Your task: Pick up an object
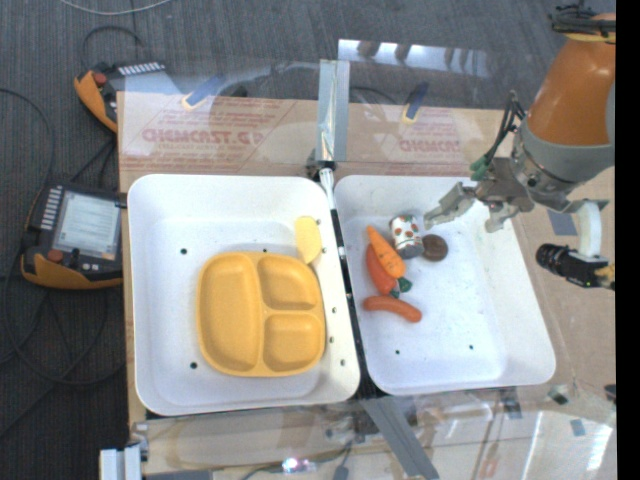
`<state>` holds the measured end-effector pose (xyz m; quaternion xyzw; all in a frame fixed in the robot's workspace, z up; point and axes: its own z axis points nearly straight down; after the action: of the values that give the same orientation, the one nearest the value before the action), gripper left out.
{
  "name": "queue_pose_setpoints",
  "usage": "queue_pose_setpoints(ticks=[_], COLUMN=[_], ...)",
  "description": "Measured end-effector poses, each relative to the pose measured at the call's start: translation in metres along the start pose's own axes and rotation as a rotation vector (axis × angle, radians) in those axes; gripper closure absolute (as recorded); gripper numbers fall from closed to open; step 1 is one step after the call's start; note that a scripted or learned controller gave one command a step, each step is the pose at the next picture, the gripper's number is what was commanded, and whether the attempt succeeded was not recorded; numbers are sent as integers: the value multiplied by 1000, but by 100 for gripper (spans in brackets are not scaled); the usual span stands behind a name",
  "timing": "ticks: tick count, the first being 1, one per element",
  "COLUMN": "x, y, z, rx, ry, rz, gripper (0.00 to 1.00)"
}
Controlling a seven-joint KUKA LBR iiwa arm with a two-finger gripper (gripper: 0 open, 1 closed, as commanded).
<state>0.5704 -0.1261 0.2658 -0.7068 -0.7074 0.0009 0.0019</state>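
My gripper [468,208] hangs spread and empty over the right bin's [500,358] far edge, because the carrot [384,261] lies nearer the divider edge, ungrasped.

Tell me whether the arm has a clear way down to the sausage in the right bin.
Probably yes. The sausage lies apart from the carrot, with nothing over it, and the hand hovers above the same bin.

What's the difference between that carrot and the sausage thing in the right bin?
The carrot is bright orange, tapered, with a green tip at its lower end; the sausage is redder and evenly thick. The carrot lies steeply along the bin, the sausage nearly crosswise below it. Both are small, elongated toy foods in the right bin.
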Motion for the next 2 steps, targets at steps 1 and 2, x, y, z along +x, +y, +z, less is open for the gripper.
queue_pose_setpoints(ticks=[1,2], x=[31,27], y=[0,35], z=[158,177], rx=[2,-13], ry=[0,-2], rz=[72,20], gripper=[0,0])
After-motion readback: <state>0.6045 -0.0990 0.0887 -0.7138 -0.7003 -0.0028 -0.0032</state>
